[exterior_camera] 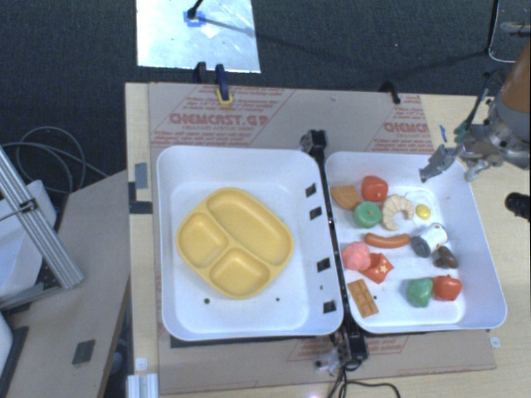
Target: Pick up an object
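The jaws (pixel 455 161) hang above the far right corner of the right bin (pixel 481 247), and they look spread apart with nothing between them. The toy foods lie below in this bin — a red tomato (pixel 374 187), a green round piece (pixel 367 215), a croissant (pixel 397 209), a sausage (pixel 387 240) and a fried egg (pixel 421 211) are nearest. The left bin (pixel 187 181) on the counter (pixel 207 118) holds a yellow divided plate (pixel 235 241).

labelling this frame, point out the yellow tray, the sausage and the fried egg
yellow tray (pixel 235 240), camera view, central ridge
sausage (pixel 387 240), camera view, its middle
fried egg (pixel 423 211), camera view, the yolk
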`<action>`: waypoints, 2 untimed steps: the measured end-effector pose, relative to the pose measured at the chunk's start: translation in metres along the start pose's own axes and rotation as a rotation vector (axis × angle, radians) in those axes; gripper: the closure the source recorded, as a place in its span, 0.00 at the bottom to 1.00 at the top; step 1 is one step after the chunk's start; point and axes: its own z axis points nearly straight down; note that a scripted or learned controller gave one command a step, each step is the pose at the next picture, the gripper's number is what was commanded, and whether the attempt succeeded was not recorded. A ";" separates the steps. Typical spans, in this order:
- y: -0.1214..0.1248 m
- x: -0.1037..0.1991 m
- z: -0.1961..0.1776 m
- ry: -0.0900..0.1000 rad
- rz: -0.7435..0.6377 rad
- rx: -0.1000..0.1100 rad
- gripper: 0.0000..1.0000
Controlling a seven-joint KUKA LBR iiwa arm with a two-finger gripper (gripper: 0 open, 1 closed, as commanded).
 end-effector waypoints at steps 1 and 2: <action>-0.003 0.023 0.148 0.006 -0.004 0.001 0.00; -0.061 0.008 0.042 -0.003 0.004 -0.007 0.00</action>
